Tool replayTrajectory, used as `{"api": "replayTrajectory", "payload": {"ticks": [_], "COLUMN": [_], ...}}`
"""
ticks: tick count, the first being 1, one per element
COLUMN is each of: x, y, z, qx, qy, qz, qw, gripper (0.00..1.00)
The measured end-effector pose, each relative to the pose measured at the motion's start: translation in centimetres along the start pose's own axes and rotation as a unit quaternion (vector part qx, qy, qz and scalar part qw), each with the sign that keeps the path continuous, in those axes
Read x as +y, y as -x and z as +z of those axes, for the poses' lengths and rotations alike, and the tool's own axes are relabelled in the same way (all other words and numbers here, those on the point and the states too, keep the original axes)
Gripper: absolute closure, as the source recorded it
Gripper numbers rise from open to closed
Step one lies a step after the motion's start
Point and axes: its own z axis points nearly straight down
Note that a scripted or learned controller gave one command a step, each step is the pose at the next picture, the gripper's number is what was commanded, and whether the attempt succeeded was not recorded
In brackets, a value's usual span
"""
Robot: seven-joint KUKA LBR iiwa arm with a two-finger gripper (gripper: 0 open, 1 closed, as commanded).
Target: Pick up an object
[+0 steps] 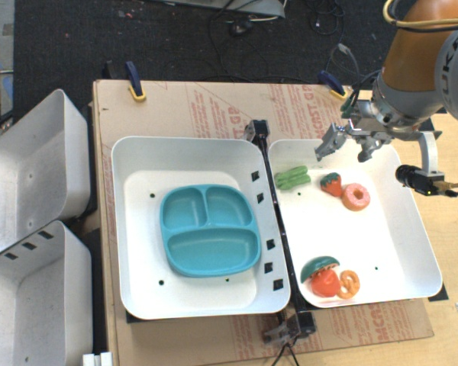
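Observation:
The right bin (pixel 412 235) holds a green pea pod (pixel 291 178), a strawberry (pixel 332 184), a pink donut (pixel 356 197), a red tomato with a teal cap (pixel 324 276) and an orange pretzel (pixel 349 283). My gripper (pixel 346 146) hangs over the bin's far edge, above and just behind the strawberry and donut. Its two fingers (pixel 327 142) are spread wide apart with nothing between them.
In the left bin (pixel 137 166) lies a teal divided plate (pixel 210 229). Two spare white bins (pixel 30 204) lean at the far left. Blue and yellow clamps (pixel 135 82) grip the cardboard's back edge. Cables lie on the dark floor behind.

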Motion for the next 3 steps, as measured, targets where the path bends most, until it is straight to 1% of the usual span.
{"api": "replayTrajectory", "payload": {"ticks": [1,2,3], "x": [0.2,0.5,-0.1], "y": [0.0,-0.1,0.5], "z": [-0.8,3.5,8.3], "qx": [-0.001,-0.001,-0.001], "qy": [0.006,0.005,0.004], "qz": [-0.001,0.0,0.001], "qw": [1.0,1.0,1.0], "gripper": [0.0,0.0,0.0]}}
